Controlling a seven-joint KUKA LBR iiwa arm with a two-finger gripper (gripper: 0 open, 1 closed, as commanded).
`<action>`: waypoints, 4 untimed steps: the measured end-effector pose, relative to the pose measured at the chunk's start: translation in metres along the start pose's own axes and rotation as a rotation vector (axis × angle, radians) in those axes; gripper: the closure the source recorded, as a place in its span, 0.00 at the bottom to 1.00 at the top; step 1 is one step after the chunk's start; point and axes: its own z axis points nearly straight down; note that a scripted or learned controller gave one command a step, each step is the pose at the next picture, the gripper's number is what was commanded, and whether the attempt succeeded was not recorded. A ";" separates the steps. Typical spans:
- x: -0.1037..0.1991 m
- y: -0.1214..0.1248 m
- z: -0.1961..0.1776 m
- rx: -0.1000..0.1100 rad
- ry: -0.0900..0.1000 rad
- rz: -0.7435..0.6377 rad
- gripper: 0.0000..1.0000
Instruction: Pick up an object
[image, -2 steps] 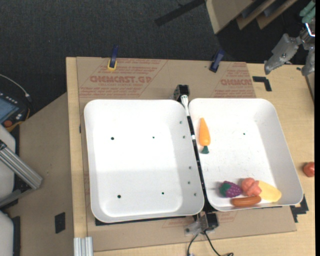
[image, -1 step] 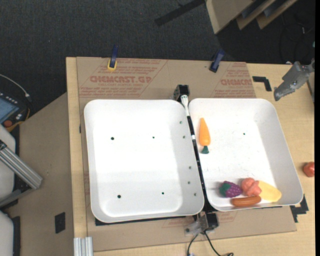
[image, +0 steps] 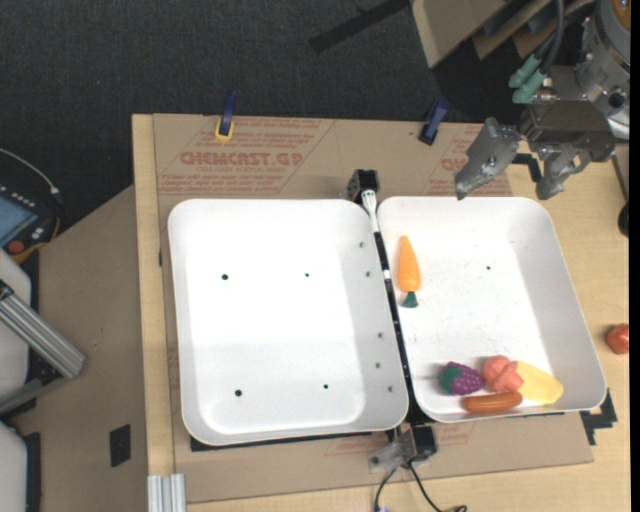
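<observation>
Partly cropped claw (image: 515, 172) above right bin (image: 560, 270)

You have two bins side by side on the bench (image: 300, 140): the left bin (image: 200, 330) and the right bin (image: 560, 290), their inner rims touching along the middle. In the right bin, a carrot (image: 408, 263) lies close to that shared rim, toward the far half. At the near edge of the same bin, four things cluster together: grapes (image: 461, 379) on the left, a sausage (image: 492, 402) in front, a peach-like fruit (image: 503, 373) behind it, and a lemon (image: 540, 384) on the right. The gripper (image: 515, 170) hangs above the bench just behind the right bin's far rim.
</observation>
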 end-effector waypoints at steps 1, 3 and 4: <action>0.094 0.001 0.000 -0.004 0.001 -0.002 0.00; 0.142 0.001 0.000 -0.003 0.000 0.004 0.00; 0.185 0.001 0.000 -0.004 0.001 0.003 0.00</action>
